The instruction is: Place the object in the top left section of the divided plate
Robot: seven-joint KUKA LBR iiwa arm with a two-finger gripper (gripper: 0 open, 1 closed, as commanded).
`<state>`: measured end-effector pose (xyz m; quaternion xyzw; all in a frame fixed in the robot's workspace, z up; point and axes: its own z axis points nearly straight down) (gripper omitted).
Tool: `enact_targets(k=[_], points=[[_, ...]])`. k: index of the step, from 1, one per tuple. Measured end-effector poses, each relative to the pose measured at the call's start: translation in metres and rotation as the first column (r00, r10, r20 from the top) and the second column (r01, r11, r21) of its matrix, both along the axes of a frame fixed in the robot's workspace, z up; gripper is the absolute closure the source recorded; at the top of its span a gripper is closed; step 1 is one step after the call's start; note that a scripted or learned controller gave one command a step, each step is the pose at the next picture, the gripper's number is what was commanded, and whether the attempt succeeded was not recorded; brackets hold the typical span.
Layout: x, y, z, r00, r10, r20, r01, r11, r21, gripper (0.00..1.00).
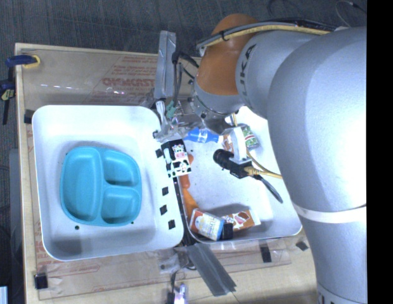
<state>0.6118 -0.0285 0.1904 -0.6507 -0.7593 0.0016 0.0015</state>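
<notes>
The blue divided plate (101, 185) lies in the left bin (51, 125), with one long section on its left and two smaller ones on its right. My gripper (172, 123) hangs over the wall between the two bins, at the right bin's upper left corner, well to the right of the plate. A small blue and white object (200, 135) lies just right of the gripper, and I cannot see whether it is touching it. The arm hides much of the right bin.
In the right bin (272, 223) a small green and red packet (242, 138) lies near the wrist. An orange piece (187, 198) lies along the left wall. A blue and orange packet (209, 224) and a brown one (241, 219) lie at the front.
</notes>
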Motion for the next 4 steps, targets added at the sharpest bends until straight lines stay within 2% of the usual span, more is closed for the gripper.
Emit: enact_targets(k=[1,2,3,4], points=[[0.0,0.001,0.009,1.0,0.007,-0.003,-0.007,1.0,-0.001,1.0],[0.031,-0.025,0.023,0.991,-0.134,0.002,0.134,0.991,0.0,1.0],[0.029,0.051,0.0,0.98,-0.199,-0.002,0.199,0.98,0.0,1.0],[0.029,0.05,0.001,0.98,-0.199,-0.002,0.199,0.98,-0.001,0.0]])
